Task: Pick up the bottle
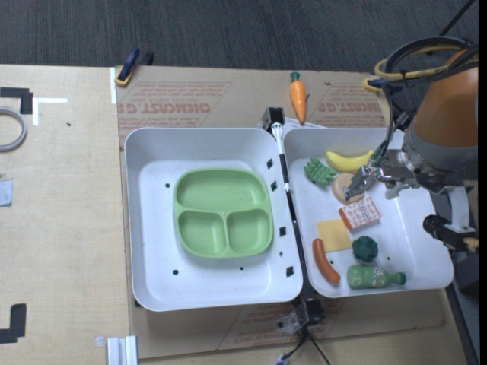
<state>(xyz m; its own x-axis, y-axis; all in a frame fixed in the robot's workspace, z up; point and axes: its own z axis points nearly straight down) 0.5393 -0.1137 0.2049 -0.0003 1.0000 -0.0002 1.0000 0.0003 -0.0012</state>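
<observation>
Over the right bin (pixel 426 257) our gripper (pixel 358 186), grip unreadable from here, hangs well short of the bottle (pixel 374 277), so we risk snagging the broccoli (pixel 365 248) just beside it.

This is a robot lab or test cell, not a home or kitchen. A wooden bench (pixel 61 226) carries two white bins (pixel 144 226) sitting on flattened cardboard (pixel 183 101), joined by black clips (pixel 272 119). Left of the bins, black tape marks (pixel 15 97) and a tape roll (pixel 9 131) lie on the bench, the sort of markers used for calibration or placement. Right of the bins stands a grey and orange arm (pixel 449 120) with looped cables (pixel 415 55). The food in the right bin is toy plastic: a banana (pixel 348 159), a sausage (pixel 326 261), a bottle (pixel 374 277). Beyond the bench lies dark carpet (pixel 228 14).
</observation>
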